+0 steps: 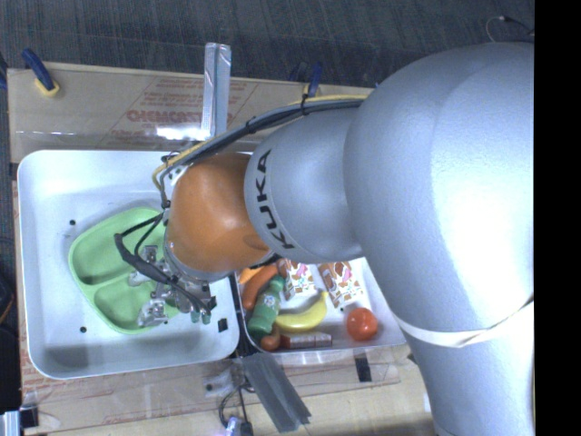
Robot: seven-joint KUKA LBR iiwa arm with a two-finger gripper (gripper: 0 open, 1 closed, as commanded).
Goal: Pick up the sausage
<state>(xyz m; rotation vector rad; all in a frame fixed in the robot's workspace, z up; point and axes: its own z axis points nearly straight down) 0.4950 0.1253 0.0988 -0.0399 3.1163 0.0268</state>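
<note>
Tool (162, 305) over smooth green plate (100, 271) | grip state unreadable | sausage (307, 341), probably the brown cylinder, right bin (386, 312)

The gripper (168, 300) hangs over the divided plate (104, 266) in the left bin (45, 189). To the gripper's right, in the right bin (386, 330), lie a bottle (264, 312), then a banana (304, 316), then a tomato (361, 324). The sausage (304, 341) lies just in front of the banana, and 2 cartons (322, 280) just behind it.

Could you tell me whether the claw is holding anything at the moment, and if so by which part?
It cannot be told: the claw hangs over the green tray with nothing seen in it.
</note>
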